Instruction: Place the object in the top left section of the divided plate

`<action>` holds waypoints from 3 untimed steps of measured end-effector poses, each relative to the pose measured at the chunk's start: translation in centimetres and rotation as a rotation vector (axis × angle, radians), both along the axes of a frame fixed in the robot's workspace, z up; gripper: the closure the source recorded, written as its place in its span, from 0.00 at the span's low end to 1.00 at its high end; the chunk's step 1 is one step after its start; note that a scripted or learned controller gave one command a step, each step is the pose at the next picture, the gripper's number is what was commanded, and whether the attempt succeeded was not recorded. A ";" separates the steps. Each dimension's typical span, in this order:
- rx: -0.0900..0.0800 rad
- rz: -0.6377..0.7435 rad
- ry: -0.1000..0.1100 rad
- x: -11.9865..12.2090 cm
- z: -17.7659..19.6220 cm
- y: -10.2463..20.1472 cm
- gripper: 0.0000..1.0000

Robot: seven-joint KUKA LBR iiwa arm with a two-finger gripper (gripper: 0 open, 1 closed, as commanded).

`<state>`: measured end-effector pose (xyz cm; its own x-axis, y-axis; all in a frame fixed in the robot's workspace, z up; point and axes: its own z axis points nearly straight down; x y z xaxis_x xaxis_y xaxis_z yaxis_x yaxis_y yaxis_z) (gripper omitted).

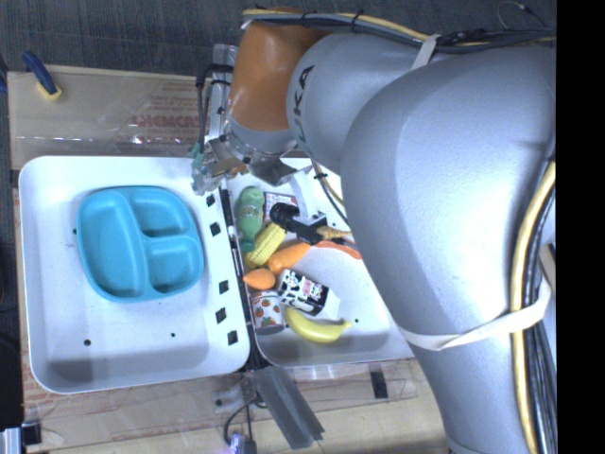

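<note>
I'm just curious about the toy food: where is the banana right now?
The banana lies in the right-hand bin, at its near end, just below the black-and-white carton and beside the arm.

Bulky grey arm (444, 187), orange wrist band (265, 78), black-yellow cables (378, 26)

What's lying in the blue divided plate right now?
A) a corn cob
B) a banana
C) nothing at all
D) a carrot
C: every section of the blue divided plate in the left bin shows bare blue, while the banana, corn cob and carrot lie in the right bin.
</note>
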<state>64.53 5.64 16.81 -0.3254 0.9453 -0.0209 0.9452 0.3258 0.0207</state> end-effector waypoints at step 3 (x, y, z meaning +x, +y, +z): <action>0.012 0.116 0.026 0.9 7.6 7.2 1.00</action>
